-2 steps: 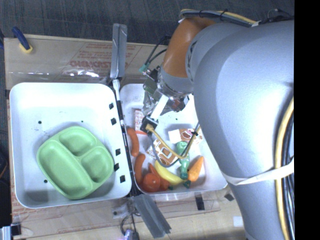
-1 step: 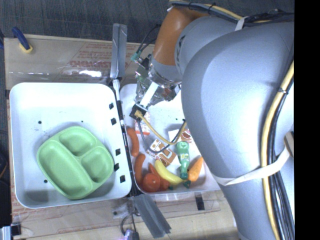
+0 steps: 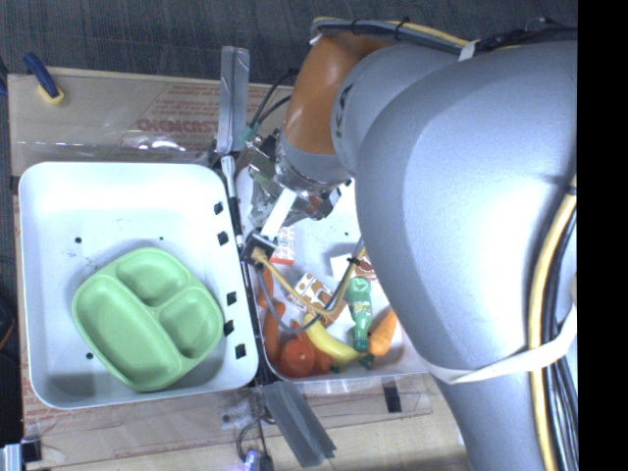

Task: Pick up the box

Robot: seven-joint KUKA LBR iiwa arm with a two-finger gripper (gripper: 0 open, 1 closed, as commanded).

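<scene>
The arm point(image 3: 471, 165) leans in over the right bin point(image 3: 339, 229), and its orange-banded wrist point(image 3: 316, 96) points down and to the left, toward the wall that this bin shares with the left bin point(image 3: 59, 214). The jaws hang low at that wall, above the clutter. Wrist hardware hides them, so I cannot tell how far apart they stand, and nothing shows between them.

The box point(image 3: 312, 288) is probably the small printed carton lying tilted in the middle of the right bin, though the pile is too tangled to be sure. It sits just beside a green bottle point(image 3: 358, 307), with a banana point(image 3: 329, 342) and a tomato point(image 3: 295, 357) near it toward the bin's front. The left bin holds a green divided plate point(image 3: 147, 317).

By my reading, this is the approach step and the grasp is not yet made. The next move calls for sliding the jaws away from the wall and over the carton, lining them up with its narrow sides. They should then descend without catching the bottle or the banana.
</scene>
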